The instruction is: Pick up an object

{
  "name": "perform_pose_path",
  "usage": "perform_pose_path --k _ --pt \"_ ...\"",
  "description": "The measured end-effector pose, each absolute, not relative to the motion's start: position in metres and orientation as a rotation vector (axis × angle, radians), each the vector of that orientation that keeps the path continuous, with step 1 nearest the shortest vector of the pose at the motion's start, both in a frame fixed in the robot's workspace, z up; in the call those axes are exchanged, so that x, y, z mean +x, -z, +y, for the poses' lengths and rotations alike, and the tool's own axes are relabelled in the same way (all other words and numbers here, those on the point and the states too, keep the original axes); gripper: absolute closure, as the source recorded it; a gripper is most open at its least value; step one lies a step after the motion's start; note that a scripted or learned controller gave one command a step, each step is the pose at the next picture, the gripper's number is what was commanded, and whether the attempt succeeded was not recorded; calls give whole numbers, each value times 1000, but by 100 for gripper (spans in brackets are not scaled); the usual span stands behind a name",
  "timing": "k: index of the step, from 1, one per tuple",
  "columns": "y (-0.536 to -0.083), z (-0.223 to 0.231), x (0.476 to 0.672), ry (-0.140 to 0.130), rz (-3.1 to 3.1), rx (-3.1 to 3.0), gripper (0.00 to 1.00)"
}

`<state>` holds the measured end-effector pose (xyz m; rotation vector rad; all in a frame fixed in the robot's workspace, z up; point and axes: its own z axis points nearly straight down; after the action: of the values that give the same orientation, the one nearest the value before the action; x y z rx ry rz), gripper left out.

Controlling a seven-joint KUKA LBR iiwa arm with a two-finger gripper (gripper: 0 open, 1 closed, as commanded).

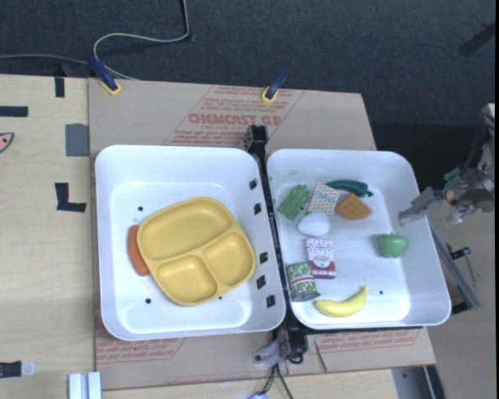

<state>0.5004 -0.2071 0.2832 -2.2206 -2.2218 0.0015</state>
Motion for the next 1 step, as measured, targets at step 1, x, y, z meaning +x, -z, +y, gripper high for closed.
perform_pose_path --k 1 --pt "-101 -213 527 -2 -2220 -2219 0"
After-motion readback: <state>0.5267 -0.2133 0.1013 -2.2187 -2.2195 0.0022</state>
